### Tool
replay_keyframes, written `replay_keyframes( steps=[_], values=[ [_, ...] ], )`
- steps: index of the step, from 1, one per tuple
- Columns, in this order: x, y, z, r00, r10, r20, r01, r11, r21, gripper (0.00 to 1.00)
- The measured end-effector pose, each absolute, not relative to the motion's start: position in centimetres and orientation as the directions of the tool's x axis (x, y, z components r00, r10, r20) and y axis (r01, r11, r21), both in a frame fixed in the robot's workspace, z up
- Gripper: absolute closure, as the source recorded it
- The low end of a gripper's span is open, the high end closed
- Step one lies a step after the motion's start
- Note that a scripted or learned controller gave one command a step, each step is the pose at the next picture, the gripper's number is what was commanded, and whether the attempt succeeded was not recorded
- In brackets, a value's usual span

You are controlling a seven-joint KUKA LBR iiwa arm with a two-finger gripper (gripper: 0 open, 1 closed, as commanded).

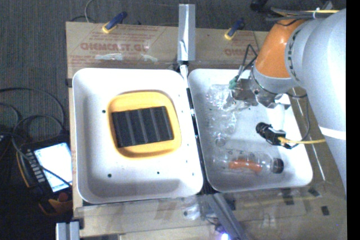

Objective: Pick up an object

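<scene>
The right bin [304,174] holds clear plastic items. A crumpled clear piece [218,97] lies near its upper left. A second clear piece [222,131] sits just below it. A clear bottle [250,164] with something orange inside lies on its side near the front wall. My gripper [241,90] hangs low over the bin's upper part, right beside the crumpled piece, under the orange band [275,56]. Whether it touches the plastic is unclear. The left bin [90,177] holds a yellow tray-like object with a black ribbed insert [143,125].
The grey arm [326,64] covers the right bin's right side. A black plug with a yellow cable [271,134] hangs over the bin's middle right. A metal post [186,31] stands at the back between the bins. A tablet [50,163] lies on the floor at left.
</scene>
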State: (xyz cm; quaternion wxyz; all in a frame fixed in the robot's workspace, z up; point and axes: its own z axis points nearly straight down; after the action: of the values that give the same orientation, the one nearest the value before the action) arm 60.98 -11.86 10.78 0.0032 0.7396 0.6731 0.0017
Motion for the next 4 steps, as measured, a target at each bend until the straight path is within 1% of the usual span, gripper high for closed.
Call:
replay_keyframes(
  steps=[1, 2, 3, 4],
  values=[
    [60.8, -11.8, 10.5, 0.094, 0.996, -0.003, 0.996, -0.094, 0.002, 0.0],
    [63.4, -11.2, 9.1, -0.044, 0.999, -0.007, 0.999, 0.044, 0.004, 0.0],
    [63.7, -11.3, 11.0, -0.043, 0.999, -0.008, 0.999, 0.043, 0.014, 1.0],
    [63.6, -11.3, 10.5, -0.042, 0.999, -0.009, 0.999, 0.042, 0.01, 0.0]
  ],
)
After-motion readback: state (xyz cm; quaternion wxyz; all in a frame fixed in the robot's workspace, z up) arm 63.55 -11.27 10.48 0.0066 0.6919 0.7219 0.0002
